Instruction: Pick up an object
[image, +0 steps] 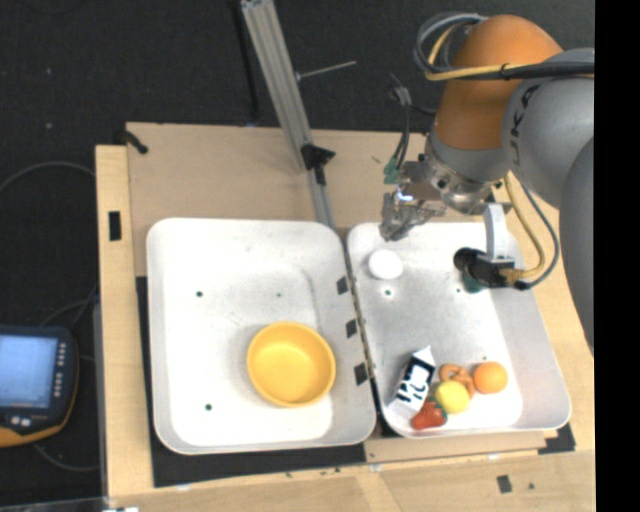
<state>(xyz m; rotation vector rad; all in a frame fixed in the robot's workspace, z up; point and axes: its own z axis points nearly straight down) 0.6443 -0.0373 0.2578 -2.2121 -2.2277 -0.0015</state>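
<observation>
My gripper (397, 222) hangs over the far left corner of the right bin (520, 330), fingers pointing down. Just below it a small white round object (384, 265) lies on the bin floor, apart from the fingertips. Nothing shows between the fingers. At the bin's near edge sits a cluster: a black-and-white carton (413, 381), an orange fruit (489, 377), a yellow fruit (453, 397), a peach-coloured item (452, 373) and a red item (429, 417). A yellow bowl (291, 362) rests in the left bin (200, 270).
A slanted metal pole (290, 110) rises behind the bins, ending near the divide between them. A black fixture (478, 268) with cables hangs from the arm over the right bin. A handheld screen device (35, 380) lies at the far left, off the bench.
</observation>
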